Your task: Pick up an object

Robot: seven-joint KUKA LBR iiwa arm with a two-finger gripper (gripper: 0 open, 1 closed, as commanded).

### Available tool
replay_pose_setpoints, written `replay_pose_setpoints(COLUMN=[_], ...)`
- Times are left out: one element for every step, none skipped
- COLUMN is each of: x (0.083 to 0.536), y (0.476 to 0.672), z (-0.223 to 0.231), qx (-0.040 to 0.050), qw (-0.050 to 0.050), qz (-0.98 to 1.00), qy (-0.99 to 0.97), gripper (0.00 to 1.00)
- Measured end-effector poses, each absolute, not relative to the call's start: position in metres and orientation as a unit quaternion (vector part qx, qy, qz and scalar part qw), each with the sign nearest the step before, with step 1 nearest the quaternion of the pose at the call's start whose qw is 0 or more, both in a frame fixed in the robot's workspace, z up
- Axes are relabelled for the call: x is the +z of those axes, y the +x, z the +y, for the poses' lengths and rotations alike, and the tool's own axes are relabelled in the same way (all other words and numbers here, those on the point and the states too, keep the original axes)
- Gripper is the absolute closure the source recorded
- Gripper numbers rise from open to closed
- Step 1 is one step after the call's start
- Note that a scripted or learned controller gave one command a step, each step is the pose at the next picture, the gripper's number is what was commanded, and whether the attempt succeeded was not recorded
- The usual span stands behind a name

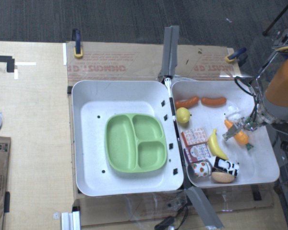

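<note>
My gripper (236, 130) hangs low over the right bin (259, 169), reaching in from the right edge. It sits directly over an orange carrot-like toy (241, 138), whose orange shows on both sides of it. A yellow banana (216, 145) lies just left of the gripper. Farther left are a lemon (182, 115) and two small printed cartons (196, 144). Two orange-red sausages (201, 101) lie along the bin's back. At the front sit a black-and-white cow-patterned toy (226, 166), a tan bun (223, 177) and a small spotted cup (200, 169).
The left bin (86, 128) holds a green divided plate (135, 142). A grey divider post (170, 51) rises between the bins at the back. Clamps (77, 42) hold the cardboard behind the bins. Cables (252, 87) trail by the arm at the right.
</note>
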State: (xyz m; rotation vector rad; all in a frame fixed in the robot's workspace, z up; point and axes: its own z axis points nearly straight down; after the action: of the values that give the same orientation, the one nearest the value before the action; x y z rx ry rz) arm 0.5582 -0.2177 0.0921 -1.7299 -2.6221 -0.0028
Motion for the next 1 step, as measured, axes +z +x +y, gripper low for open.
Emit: replay_pose_setpoints(x=[0.1196], y=[0.5492], z=[-0.2073], qx=[-0.0003], qw=[-0.001], qz=[-0.897], qy=[-0.443], gripper=[0.00])
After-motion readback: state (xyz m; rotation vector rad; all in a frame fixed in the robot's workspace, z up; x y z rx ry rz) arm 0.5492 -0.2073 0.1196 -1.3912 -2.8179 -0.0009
